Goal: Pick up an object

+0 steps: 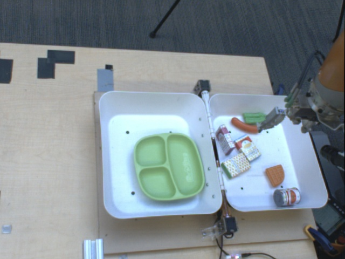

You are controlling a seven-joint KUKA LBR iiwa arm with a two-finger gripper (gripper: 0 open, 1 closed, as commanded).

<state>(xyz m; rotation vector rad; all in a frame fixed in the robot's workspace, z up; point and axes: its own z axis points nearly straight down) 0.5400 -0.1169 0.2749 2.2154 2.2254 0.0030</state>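
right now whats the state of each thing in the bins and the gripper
green plate: upright, in left bin
hot dog: lying flat, right bin
can: on its side
green box: lying flat
orange piece: lying flat
gripper: low by hot dog

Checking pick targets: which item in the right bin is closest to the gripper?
The green block at the bin's top, just left of the gripper. The hot dog lies just below it; the can is farthest.

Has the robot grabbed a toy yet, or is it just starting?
Nothing looks picked up yet. The claw hovers in the right bin, beside the red sausage and green piece, which lie on the bin floor. Left to do: grip one and lift it.
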